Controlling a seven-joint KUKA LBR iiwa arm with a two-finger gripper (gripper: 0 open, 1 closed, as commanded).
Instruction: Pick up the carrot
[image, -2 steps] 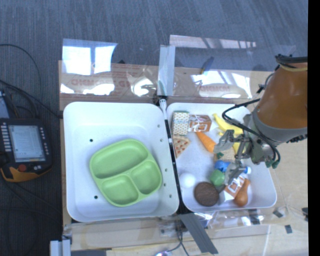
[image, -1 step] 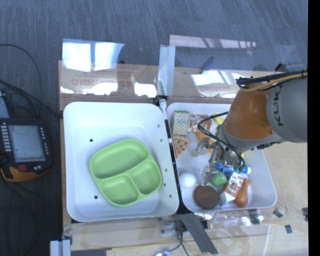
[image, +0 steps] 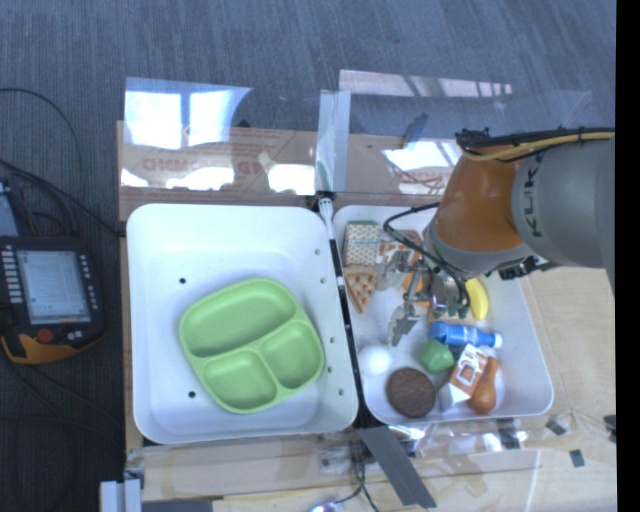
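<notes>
Down in the lower right of the frame, the orange tapered carrot (image: 485, 386) lies near the right bin's (image: 535, 385) front corner, just beside a small white and orange packet (image: 465, 371) and well below the gripper. Higher up, at the centre of that shallow white bin, the metal two-finger gripper (image: 405, 322) hangs from the grey arm with its orange band (image: 478, 205); its jaws stand narrowly apart with nothing between them. A blue and white bottle (image: 463, 335), a green round piece (image: 437, 356), a brown ridged disc (image: 411, 391), a white ball (image: 376, 361) and a yellow piece (image: 477, 299) surround it. To the left, the other white bin (image: 160, 240) holds a green divided plate (image: 252, 343).
</notes>
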